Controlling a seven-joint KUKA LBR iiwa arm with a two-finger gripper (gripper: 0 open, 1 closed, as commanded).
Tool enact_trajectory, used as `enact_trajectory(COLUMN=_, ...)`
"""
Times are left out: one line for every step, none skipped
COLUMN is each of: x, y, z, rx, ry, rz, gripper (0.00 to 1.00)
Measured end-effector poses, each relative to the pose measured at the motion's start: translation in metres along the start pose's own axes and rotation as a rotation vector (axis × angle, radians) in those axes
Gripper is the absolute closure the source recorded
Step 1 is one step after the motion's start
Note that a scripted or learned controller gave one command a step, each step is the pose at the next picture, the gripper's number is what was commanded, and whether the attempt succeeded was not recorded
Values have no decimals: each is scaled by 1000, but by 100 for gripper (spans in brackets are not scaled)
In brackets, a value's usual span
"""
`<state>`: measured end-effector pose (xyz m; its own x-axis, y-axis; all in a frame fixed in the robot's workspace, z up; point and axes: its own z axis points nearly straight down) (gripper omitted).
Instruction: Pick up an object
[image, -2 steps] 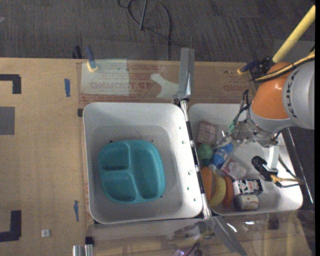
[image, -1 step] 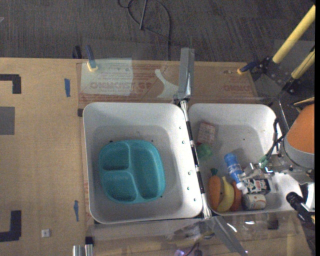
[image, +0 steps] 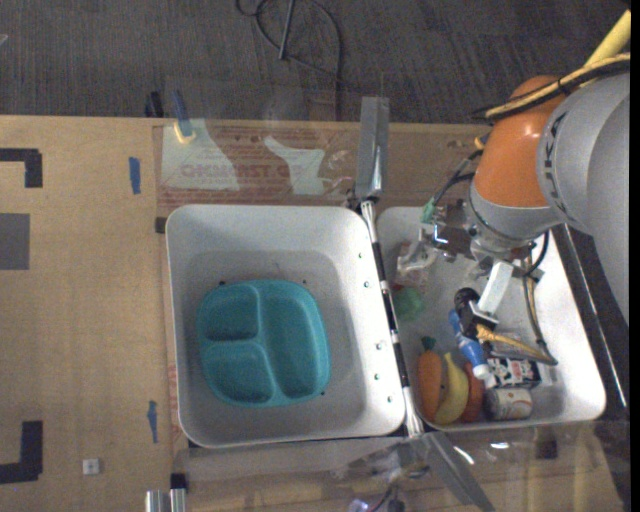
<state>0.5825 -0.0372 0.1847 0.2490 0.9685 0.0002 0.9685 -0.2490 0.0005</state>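
My gripper (image: 432, 238) hangs over the upper left part of the right bin (image: 578, 335), under the orange wrist band. Just below it lies a pale crumpled thing (image: 411, 263), and I cannot tell if the two touch. A green object (image: 407, 303) sits against the bin's left wall. Lower in the bin lie an orange carrot (image: 430, 382), a yellow banana (image: 455, 390), a blue bottle (image: 467, 346), an ice-cream cone (image: 518, 346), a small carton (image: 516, 372) and a can (image: 510, 403).
The left bin (image: 200, 228) holds a teal divided plate (image: 262, 342). A metal divider (image: 372, 160) runs between the bins at the back. The things in the right bin crowd its lower left half.
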Motion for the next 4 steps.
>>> enact_trajectory(x=-14, y=23, z=-199, rx=-1, ry=-1, rz=-99, gripper=0)
enact_trajectory(x=27, y=-113, z=-146, rx=4, ry=-1, rz=102, gripper=0)
enact_trajectory(x=28, y=-113, z=-155, rx=4, ry=-2, rz=100, gripper=100)
enact_trajectory(x=28, y=-113, z=-155, rx=4, ry=-3, rz=99, gripper=0)
